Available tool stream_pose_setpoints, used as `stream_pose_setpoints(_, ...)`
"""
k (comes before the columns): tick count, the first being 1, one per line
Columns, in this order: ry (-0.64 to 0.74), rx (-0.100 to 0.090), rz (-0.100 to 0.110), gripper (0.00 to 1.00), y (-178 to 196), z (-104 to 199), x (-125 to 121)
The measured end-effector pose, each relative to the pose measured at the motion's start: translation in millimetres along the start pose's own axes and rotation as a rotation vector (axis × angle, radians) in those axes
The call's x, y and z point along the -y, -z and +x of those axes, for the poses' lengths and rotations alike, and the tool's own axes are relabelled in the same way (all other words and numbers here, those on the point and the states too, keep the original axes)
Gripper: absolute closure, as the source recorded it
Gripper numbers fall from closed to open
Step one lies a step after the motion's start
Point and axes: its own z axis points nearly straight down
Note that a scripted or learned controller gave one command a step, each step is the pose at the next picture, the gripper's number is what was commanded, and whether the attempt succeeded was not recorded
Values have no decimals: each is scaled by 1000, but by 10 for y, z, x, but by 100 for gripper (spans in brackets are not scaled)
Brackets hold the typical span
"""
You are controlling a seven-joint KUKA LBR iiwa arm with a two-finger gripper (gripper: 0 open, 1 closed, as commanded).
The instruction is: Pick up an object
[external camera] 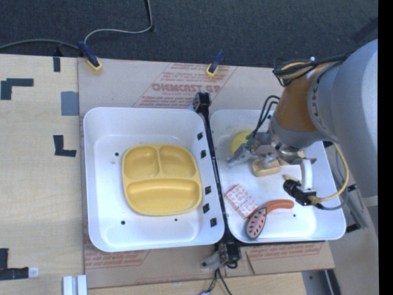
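Observation:
My gripper [268,158] is low in the right bin [325,226], with the grey arm and its orange band reaching in from the right. Its fingers are spread open, one grey fingertip [237,158] pointing left. A tan wooden block [266,169] lies just under and between them, resting on the bin floor and not lifted. A yellow rounded object [240,141] sits beside the left fingertip, partly hidden by the gripper. Nearer the front lie a pink patterned packet [239,199] and a brush with an orange handle [265,216].
The left bin [101,165] holds a yellow divided plate [161,179]. A black divider [210,165] runs between the two bins. A black cable with a yellow hose [307,195] hangs from the arm over the right bin's right side.

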Motion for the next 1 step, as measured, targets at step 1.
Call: stream_pose_setpoints(1, 1, -2, 2, 100, 90, 8, 2)
